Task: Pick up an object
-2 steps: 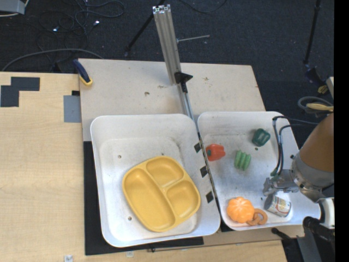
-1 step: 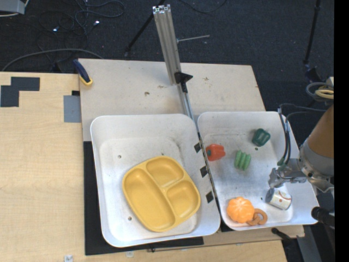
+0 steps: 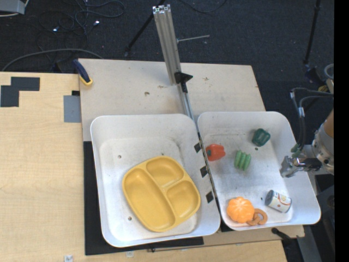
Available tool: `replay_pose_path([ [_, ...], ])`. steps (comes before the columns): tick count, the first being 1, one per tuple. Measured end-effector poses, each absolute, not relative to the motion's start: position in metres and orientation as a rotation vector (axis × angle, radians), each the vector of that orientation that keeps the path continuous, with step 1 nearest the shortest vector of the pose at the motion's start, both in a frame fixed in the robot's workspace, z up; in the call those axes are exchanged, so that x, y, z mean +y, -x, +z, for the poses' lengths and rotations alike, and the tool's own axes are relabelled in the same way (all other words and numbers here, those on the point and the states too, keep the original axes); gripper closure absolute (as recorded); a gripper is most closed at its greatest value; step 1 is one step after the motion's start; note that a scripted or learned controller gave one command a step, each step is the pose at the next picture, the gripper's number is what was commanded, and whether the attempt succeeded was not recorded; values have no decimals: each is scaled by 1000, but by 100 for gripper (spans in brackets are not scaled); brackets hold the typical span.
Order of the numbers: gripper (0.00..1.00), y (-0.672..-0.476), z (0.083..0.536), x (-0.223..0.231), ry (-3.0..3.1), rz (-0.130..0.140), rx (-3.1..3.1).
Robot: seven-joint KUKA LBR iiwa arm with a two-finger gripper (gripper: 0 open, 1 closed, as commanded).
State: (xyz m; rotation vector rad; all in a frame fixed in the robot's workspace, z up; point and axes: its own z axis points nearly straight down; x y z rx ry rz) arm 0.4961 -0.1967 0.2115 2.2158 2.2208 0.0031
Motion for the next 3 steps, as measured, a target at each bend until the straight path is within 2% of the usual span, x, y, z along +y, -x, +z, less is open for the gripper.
replay_pose_path([
  [1,100,-495,275,-200,-2215,3,2220],
  [3,100,-485,248,-83,-2219,-1,2231],
])
